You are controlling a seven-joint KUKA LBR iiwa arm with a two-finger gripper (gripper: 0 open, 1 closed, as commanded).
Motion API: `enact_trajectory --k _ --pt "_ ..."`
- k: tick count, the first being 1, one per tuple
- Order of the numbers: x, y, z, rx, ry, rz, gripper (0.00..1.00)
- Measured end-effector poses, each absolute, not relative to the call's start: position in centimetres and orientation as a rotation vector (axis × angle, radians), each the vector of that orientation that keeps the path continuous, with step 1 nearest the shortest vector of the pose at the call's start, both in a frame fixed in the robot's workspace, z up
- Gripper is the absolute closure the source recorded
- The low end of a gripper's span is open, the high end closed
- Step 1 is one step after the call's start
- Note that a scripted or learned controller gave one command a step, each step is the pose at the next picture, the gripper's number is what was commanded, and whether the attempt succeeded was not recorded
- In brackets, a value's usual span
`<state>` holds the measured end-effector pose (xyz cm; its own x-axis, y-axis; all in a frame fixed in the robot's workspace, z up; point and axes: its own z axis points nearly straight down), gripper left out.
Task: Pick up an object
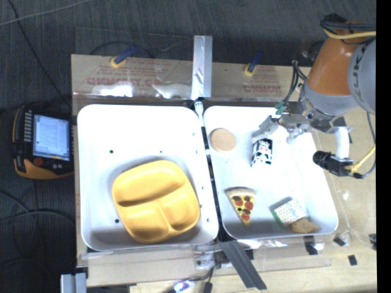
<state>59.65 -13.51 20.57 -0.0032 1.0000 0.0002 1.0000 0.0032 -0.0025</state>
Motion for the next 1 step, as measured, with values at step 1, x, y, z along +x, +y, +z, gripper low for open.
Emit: enact_trajectory --k 1 --pt "60.20 -14.62 9.34 -2.236 -2.206 0.002 0.00"
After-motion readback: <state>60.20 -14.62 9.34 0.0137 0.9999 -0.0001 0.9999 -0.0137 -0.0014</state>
